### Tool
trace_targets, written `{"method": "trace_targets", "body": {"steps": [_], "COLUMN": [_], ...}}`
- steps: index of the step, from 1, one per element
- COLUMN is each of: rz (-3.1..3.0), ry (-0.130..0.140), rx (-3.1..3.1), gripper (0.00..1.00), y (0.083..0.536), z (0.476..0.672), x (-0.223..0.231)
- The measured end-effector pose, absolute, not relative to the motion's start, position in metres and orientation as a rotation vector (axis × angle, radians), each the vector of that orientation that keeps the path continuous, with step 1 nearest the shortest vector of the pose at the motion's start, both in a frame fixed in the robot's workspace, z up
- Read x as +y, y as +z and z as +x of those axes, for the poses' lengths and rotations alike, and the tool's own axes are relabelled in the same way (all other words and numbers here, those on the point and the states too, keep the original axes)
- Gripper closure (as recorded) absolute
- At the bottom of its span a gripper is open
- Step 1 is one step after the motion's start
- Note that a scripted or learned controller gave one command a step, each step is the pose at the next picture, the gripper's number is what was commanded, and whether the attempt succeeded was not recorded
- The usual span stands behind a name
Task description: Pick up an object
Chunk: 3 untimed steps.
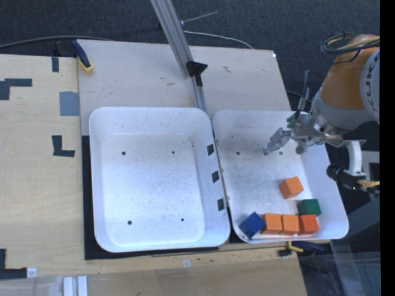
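Note:
Several small blocks lie in the near part of the right bin (247,134). An orange block (291,187) sits alone, with a green block (309,206) just behind the front row. Along the front wall a blue block (252,224) and three orange blocks (290,224) stand side by side. My gripper (285,145) hangs over the bin's far right part, above and behind the lone orange block. It is open, with nothing between its fingers (273,143).
The left bin (99,128) sits beside the right one, their rims touching. A slanted metal pole (176,32) rises behind the bins. A blue and yellow tool (82,55) lies at the bench's far left.

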<state>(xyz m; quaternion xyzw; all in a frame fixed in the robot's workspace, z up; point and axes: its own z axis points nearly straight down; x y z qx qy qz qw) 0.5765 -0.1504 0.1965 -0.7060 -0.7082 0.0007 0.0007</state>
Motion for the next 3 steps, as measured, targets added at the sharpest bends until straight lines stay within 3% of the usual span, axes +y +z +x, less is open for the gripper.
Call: {"method": "trace_targets", "body": {"steps": [1, 2, 3], "rz": [-2.219, -2.223, -2.22], "ry": [0.006, 0.001, 0.001], "rx": [-2.222, -2.224, -2.224], "gripper": [0.0, 0.0, 1.0], "y": [0.197, 0.093, 0.102], "z": [0.558, 0.527, 0.527], "x": [-0.171, -0.187, -0.186]}}
